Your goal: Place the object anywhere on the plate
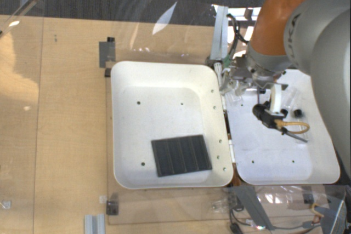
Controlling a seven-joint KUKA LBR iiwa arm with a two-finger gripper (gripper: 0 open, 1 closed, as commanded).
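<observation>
The wooden bench [55, 118] spreads wide around everything, and the grey arm [318, 24] with its orange band looms in over the right bin [285, 172], blocking much of it from where I stand. The left bin [164, 67] lies beside the gripper [253, 80], away from the arm, and in its near corner, well apart from the gripper and nearer to me, lies the plate [181, 155], a dark ribbed rectangle lying flat. The gripper sits tucked under the wrist near the right bin's far edge, close to the wall between the bins; whether it is open or closed I cannot tell, since the wrist covers it. Just past it, towards me, lies a small clutter: a white piece [277, 98], a black piece [265, 114] and a thin yellow loop [294, 127], close together or touching. The object to be moved is presumably one of these, on the bin floor and nowhere near the plate, so the task looks barely begun. The trouble I foresee is the crowding: a grab could catch two pieces, nudge them aside, or close on nothing. The carry then has to clear both bin walls, and a weak hold could drop the thing short of the plate.
</observation>
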